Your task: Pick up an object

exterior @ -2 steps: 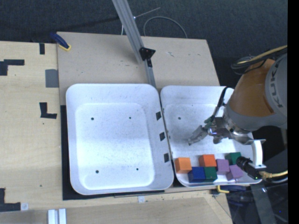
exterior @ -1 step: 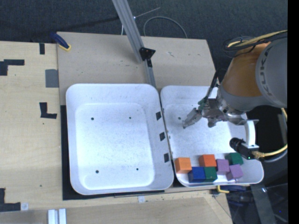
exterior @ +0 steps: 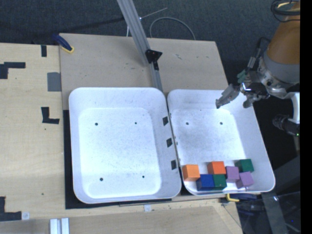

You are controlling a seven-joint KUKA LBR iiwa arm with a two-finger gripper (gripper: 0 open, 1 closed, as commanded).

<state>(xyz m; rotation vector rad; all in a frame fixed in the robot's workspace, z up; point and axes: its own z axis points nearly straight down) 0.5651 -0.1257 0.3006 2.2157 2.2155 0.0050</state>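
The two-finger metal hand (exterior: 235, 96) hovers with fingers spread wide and nothing between them above the far edge of the right shallow white plastic bin (exterior: 253, 130). The small coloured cubes sit clustered against that bin's near wall, well apart from the hand. I'd aim for the orange cube (exterior: 191, 171) at the cluster's left end, whose left side stands free, and descend straight with fingers straddling it.

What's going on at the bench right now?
The arm reaches in from the right, with its gripper open over the far edge of the right bin and nothing between its fingers. The blocks lie bunched along that bin's near edge: two orange, one blue, two green and two purple. None has been picked up yet. The left bin sits beside it.
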